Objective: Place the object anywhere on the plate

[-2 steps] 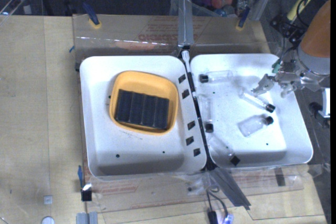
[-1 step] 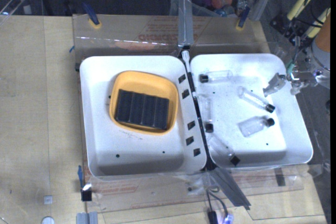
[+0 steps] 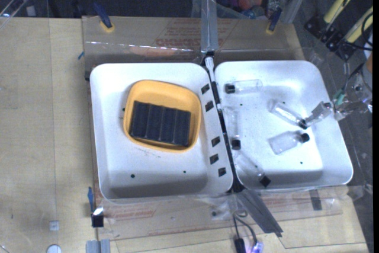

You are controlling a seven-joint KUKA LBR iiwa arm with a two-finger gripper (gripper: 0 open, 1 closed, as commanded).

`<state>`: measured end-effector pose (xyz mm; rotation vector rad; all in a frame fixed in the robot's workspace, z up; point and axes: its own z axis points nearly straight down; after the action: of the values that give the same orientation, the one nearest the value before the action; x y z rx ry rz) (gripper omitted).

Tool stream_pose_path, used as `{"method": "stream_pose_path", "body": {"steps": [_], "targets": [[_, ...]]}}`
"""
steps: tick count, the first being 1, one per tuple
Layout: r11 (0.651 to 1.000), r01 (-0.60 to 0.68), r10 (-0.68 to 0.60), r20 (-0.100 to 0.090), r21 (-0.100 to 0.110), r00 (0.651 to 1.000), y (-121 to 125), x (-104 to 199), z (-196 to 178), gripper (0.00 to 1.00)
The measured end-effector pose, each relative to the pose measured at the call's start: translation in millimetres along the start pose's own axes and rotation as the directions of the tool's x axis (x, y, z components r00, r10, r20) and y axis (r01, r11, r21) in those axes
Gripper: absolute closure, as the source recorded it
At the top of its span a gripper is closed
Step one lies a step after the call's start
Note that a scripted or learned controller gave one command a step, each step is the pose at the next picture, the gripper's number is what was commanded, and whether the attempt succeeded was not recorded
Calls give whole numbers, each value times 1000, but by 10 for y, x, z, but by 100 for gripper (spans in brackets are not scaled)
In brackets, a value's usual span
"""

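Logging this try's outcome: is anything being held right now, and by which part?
Nothing is visibly held. The dark block lies flat on the yellow plate, with nothing gripping it.

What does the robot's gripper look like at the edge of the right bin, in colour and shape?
The gripper appears as a small pale grey, metallic piece at the right bin's right rim, with thin dark cables behind it. Any markings are too blurred to tell.

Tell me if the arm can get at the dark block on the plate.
Probably yes: the dark block lies flat and uncovered on the yellow plate, with nothing over it or crowding it.
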<state>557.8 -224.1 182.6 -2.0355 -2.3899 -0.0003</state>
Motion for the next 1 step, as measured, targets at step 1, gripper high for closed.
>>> {"method": "stream_pose_path", "body": {"steps": [1], "targets": [[961,277,-277,1,-1,961,-370,129,-257,0]]}}
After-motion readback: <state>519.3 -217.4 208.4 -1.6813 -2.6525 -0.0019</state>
